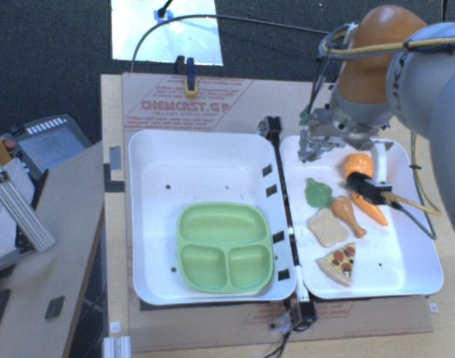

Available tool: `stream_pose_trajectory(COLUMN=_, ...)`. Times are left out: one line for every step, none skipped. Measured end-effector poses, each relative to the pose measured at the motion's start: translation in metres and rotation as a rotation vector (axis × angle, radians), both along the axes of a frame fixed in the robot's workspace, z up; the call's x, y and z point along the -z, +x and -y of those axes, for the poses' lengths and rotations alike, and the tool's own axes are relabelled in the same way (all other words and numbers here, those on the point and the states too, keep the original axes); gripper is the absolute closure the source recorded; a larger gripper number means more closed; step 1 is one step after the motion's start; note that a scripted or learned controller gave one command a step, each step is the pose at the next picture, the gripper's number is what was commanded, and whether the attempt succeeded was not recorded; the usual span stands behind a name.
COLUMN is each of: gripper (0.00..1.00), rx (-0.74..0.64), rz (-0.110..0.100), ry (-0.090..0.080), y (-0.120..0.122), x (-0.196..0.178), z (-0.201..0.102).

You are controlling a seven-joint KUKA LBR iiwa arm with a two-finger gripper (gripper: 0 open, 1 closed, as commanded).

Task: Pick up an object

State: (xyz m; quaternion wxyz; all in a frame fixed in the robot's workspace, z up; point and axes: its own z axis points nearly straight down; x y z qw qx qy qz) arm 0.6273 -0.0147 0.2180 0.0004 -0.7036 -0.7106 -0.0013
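Leftmost, white left bin [149, 200], holding a light green tray [226, 246] with three compartments, flat on the floor toward the front wall. Behind it, brown sheet [239, 95] under both bins, printed in red: "CHEMCAST", then two characters not clearly readable; smaller red lines around it too small to read. Next, white right bin [410, 259], side by side with the left one along the middle seam. Then gripper [315, 149], at that bin's back left corner; open or closed: cannot tell.

Candidate objects, all in the right bin:
- dark green leafy piece [317, 193], just in front of the gripper
- tan bread slice [328, 229], flat, in front of the leafy piece
- pizza wedge [339, 264], yellow with red spots, nearest the front wall
- brown drumstick [345, 215], long axis diagonal, thick end back-left near the leafy piece, thin end front-right, just beside the bread slice
- round orange piece [358, 162], further back
- orange carrot [373, 210], long axis roughly parallel to the drumstick, tapered tip pointing front-right
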Motion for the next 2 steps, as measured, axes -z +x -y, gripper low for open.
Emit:
stream_pose_trajectory(gripper=1.00, rx=0.001, rz=0.001, ry=-0.001, y=0.000, x=0.001, z=-0.044)
stream_pose_trajectory(gripper=1.00, rx=0.001, rz=0.001, ry=-0.001, y=0.003, x=0.008, z=-0.093)
